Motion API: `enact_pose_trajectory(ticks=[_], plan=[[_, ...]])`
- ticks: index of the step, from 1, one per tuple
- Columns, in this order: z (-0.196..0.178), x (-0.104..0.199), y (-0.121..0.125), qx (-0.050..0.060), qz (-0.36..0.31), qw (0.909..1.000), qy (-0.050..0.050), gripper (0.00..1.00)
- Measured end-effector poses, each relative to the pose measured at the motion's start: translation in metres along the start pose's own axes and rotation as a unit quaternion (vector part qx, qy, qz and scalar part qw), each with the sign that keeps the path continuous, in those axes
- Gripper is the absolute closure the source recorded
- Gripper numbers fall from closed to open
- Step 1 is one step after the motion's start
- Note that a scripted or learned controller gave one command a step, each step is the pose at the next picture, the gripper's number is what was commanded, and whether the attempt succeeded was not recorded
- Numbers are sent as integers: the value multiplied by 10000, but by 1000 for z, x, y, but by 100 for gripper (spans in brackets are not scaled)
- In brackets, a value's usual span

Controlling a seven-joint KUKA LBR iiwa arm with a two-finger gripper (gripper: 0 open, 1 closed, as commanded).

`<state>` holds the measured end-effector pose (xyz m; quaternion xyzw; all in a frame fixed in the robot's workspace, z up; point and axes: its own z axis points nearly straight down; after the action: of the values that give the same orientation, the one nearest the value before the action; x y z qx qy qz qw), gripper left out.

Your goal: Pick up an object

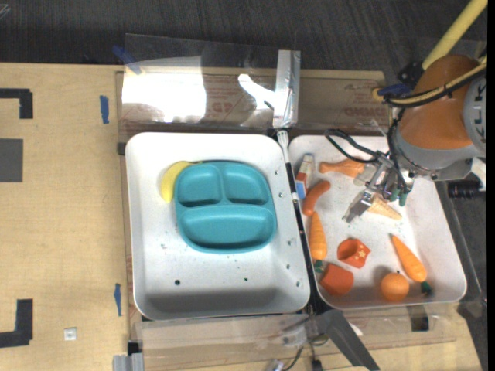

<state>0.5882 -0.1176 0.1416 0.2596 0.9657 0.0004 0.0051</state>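
seemingly no legible writing anywhere

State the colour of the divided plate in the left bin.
Teal-blue; the divided plate shows plainly in the camera view.

We see bright, even light from above. Strong white glare on clear plastic sheet (203, 91) behind left bin (147, 207). Soft, short shadows under toys. Picture a bit grainy, arm (441, 114) a bit blurry.

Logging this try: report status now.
Gripper low over right bin, nothing seen between its fingers. Pale wedge piece right beside it. Carrots, orange ball, red pieces lie close around.
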Motion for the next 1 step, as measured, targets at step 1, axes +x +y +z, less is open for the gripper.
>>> enact_pose_trajectory(ticks=[1], plan=[[51, 57, -29, -13, -386, 9993, -22, 0]])
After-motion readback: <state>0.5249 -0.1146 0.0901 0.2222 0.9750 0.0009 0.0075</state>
